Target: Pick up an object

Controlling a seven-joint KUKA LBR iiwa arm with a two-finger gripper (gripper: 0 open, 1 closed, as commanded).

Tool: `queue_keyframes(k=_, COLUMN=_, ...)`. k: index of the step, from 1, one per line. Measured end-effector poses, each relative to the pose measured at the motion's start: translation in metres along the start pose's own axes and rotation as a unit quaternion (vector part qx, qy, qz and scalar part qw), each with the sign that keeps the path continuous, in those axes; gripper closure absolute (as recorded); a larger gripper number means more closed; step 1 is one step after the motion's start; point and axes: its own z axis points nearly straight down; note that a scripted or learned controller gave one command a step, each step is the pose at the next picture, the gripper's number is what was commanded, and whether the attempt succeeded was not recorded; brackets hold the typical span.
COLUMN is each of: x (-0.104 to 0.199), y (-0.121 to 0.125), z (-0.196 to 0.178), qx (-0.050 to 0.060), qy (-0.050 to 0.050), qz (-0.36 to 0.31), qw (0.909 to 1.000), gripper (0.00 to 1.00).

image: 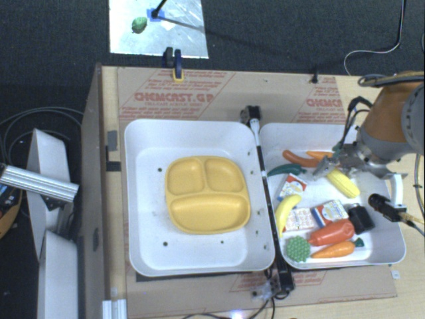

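Camera view: two white bins side by side on a cardboard-lined surface (199, 88).
Left bin (143, 178): holds a yellow divided plate (207, 195); bare white floor rings it on all sides.
Right bin (392, 241): crowded with toy food, with open floor along its far wall.
Tool (339, 167): low over the right bin's middle, just beside a yellow corn cob (343, 183); how far apart its fingers stand cannot be told.
Other items: orange pepper (307, 157), banana (285, 211), red pepper (332, 232), carrot (332, 249), green round piece (297, 248), small cartons (330, 212).
Writing: "CHEMCAST GP" printed in red on the cardboard; carton labels too small to read.
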Motion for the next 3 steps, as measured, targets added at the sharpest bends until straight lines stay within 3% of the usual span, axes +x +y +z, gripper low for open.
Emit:
queue_keyframes(k=1, x=0.0, y=0.001, z=-0.011, qx=-0.002, qy=0.0, qz=-0.001, qw=1.0, gripper=1.0)
queue_keyframes(k=2, x=0.046, y=-0.02, z=0.0, qx=0.0, qy=0.0, qz=-0.001, qw=1.0, gripper=1.0)
queue_keyframes(k=3, x=0.144, y=-0.047, z=-0.101, qx=-0.001, qy=0.001, qz=-0.002, qw=1.0, gripper=1.0)
